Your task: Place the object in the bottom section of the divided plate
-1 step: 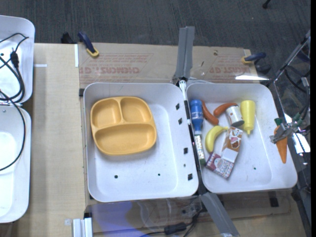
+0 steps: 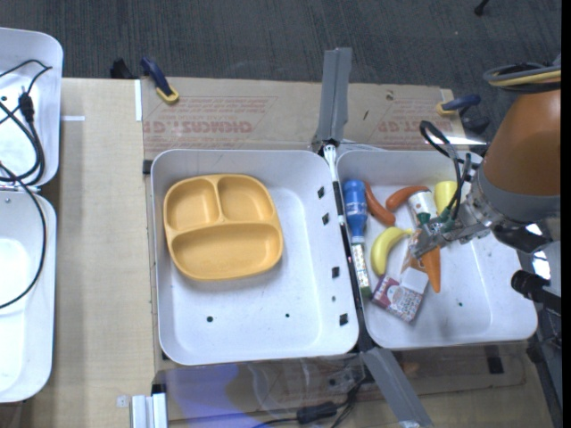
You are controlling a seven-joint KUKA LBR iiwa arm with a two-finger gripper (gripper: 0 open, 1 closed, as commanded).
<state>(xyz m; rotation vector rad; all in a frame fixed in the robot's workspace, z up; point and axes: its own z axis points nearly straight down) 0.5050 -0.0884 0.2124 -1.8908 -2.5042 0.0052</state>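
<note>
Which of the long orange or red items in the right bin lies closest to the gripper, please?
The orange carrot, directly under the gripper beside the banana. The other, a red-orange chilli-like piece, lies farther up the bin, near the blue bottle.

A blue clamp (image 2: 158,80) with a yellow tip lies on the brown cardboard (image 2: 232,114) behind the bins. At the far left, black cables (image 2: 22,127) trail over white trays (image 2: 27,239). Dark grey carpet (image 2: 223,16) covers the floor beyond the bench.
</note>
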